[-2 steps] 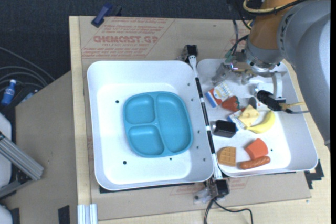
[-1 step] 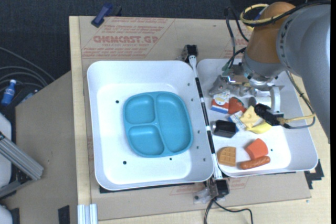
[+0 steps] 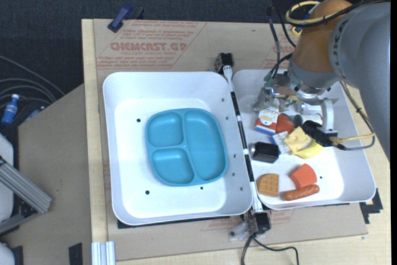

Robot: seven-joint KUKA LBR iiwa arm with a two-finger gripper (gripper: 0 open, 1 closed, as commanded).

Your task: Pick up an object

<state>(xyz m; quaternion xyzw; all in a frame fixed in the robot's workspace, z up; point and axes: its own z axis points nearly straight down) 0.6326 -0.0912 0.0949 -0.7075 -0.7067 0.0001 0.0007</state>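
My gripper hangs over the far part of the right bin, under the orange band of the arm. Just below it in the bin lie a small white carton, a red piece and a yellow cheese wedge. Nearer the front are a black block, a round tan waffle, an orange-red block and a sausage. I see no object held by the gripper.
The left bin holds a blue divided plate. A black-edged ridge separates the two bins. Cables trail across the right bin's far side. A blue item lies beyond the bench's far left corner.
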